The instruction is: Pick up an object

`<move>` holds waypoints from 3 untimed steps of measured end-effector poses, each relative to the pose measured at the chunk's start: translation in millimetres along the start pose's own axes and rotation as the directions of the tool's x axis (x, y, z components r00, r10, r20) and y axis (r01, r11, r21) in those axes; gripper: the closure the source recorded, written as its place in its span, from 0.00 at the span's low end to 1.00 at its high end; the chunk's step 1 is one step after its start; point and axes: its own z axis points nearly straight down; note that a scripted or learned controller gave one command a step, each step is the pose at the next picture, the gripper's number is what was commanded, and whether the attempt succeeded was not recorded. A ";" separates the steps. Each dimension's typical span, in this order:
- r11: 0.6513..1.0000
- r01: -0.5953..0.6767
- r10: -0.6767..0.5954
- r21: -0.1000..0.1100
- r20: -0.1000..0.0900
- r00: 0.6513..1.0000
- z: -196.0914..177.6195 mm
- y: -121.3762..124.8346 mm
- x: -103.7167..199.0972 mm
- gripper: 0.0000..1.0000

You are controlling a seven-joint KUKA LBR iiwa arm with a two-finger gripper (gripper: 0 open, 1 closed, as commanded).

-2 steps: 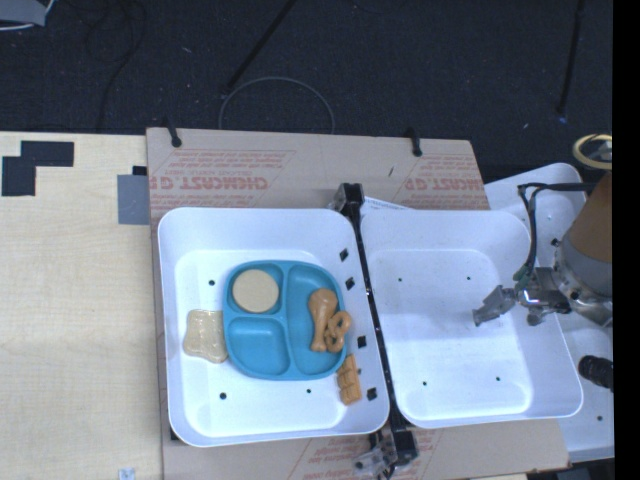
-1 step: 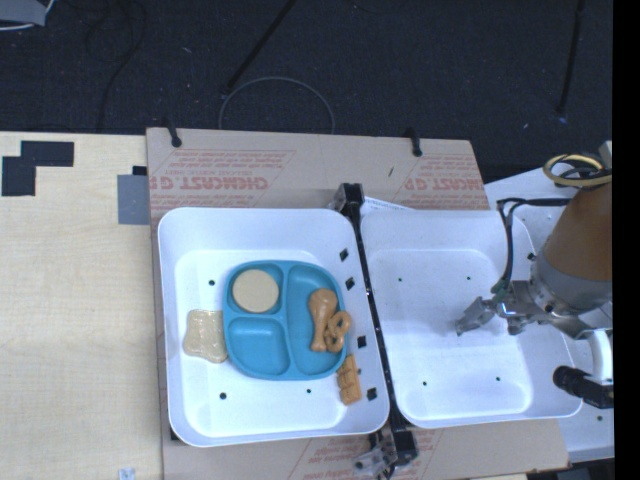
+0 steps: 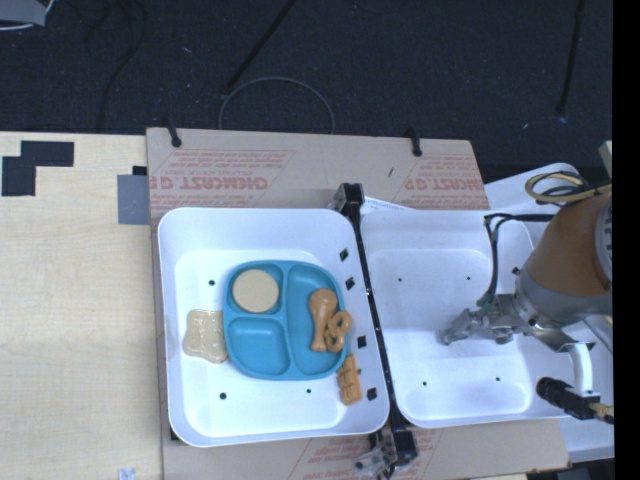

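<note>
Hanging low over the right bin (image 3: 505, 398), the tool (image 3: 462, 330) sits at the end of the grey arm with its orange band (image 3: 570, 248), and honestly I can't tell if it's spread or closed, it's too small and dark against the white. Nothing looks caught in it. It's parked on the side with no objects under it, so my guess is it's either between tries or about to swing across. All the pickable stuff is over in the left bin (image 3: 190, 238): one blue divided plate (image 3: 268, 353) in the middle, one round tan cookie (image 3: 255, 291) in its upper-left compartment, one knobbly tan piece (image 3: 325, 318) lying in the right compartment, one pale slice (image 3: 205, 335) touching the plate's left edge, and one small brown chunk (image 3: 349, 380) just off its lower-right corner. So two bins on the table, five candidates.
</note>
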 end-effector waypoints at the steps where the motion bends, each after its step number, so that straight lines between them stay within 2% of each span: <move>1: 1.000 -0.003 0.003 -0.002 0.000 1.000 -12.8 0.7 -1.1 1.00; 3: 1.000 0.003 -0.003 -0.006 0.002 1.000 -120.1 -4.2 -7.2 1.00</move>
